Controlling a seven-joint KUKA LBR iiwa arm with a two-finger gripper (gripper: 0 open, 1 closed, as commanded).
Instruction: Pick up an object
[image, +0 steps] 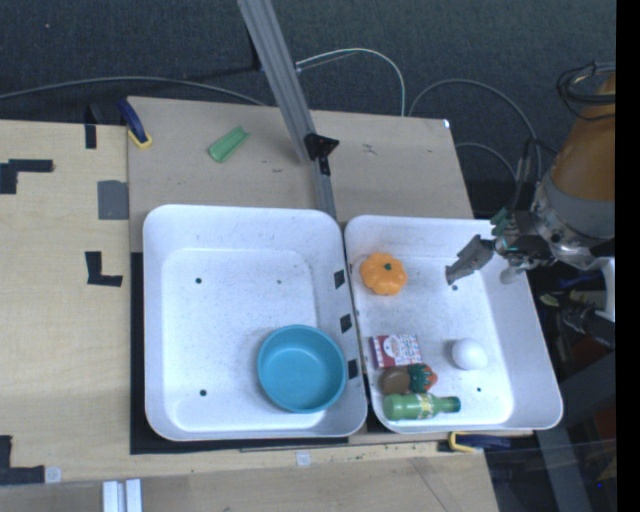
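Starting out at the far side of the table (60, 300), a green clip (227, 144) lies well beyond the right bin (520, 340), out of play. Moving across, the left bin (170, 300) sits edge to edge with the right bin and carries one thing, a blue bowl (300, 367), tucked into the corner nearest the dividing rims. Now into the right bin itself, and here's the choice of targets: an orange pumpkin toy (384, 274) at its far left, a red and white packet (396, 349) further toward the near side, a brown and red toy (408, 379) just beyond that, and a green bottle (421, 405) lying flat along the near wall. A white ball (468, 354) rests apart from that cluster, toward the bin's right side. The pumpkin looks the best bet to me: probably light, firm plastic, ribbed enough to grip, and with open floor around it, so a pinch across its belly should do. The ball would likely roll away; the bottle hugs the wall and its neighbours. And over the right bin's far right corner hangs the gripper (466, 265), well above the floor, nothing between the jaws — whether they stand apart or together I cannot tell.
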